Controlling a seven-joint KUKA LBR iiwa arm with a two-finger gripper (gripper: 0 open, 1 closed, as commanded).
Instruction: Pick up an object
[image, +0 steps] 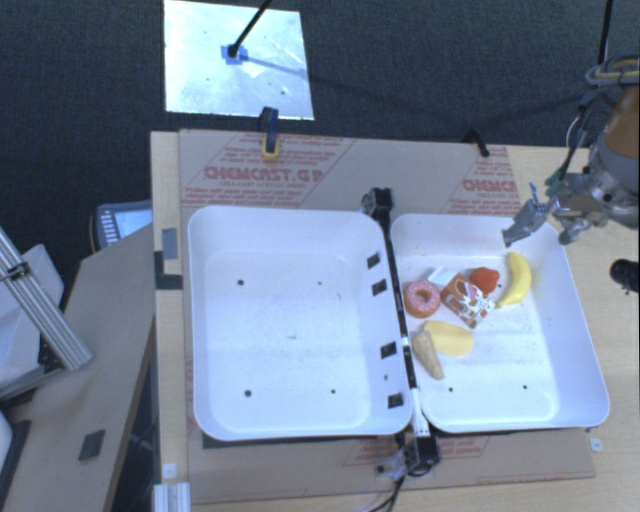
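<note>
Lying in the right bin (560, 395), a small heap of toy food sat in the middle right of the frame. A yellow banana (516, 279) was the thing nearest the gripper (545, 222). It was curved and smooth, and its long side ran up and down the picture, with its top end pointing to the upper edge of the frame and its lower end bending toward the left. Just left of it sat a red, round toy (485, 279), maybe a tomato. A little cake slice (466, 301) with red and white on it touched that red toy. A pink donut (421, 297) with a hole in the middle lay flat farther left, near the wall between the bins. Below them lay a pale yellow lump (449, 338), and a tan cone shape (428, 355) pointed down and to the right beside it.

The gripper hung at the upper right of the frame, over the top rim of the right bin, just above the banana and not touching it. Its two fingers looked spread apart, with nothing between them. The left bin (290, 320) sat beside the right one on a brown board (340, 165).
</note>
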